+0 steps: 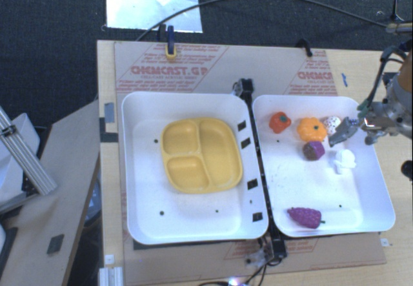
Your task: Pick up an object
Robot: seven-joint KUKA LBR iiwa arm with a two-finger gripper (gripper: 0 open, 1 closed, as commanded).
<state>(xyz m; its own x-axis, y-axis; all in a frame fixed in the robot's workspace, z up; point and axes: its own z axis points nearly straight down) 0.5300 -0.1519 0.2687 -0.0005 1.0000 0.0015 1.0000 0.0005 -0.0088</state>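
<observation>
The gripper (pixel 342 132) is hovering over the right bin (pixel 374 201), nothing visibly held; its opening cannot be told. A spotted white object (pixel 332 124) is lying just left of it, beside an orange pumpkin toy (pixel 312 129) and a dark purple ball (pixel 313 150).

Arm (pixel 395 94) enters from right edge, grey wrist low, orange band just visible at frame edge. Gripper (pixel 342 133) angled down-left, dark fingers pointing toward left. Finger spread unclear from here.
</observation>
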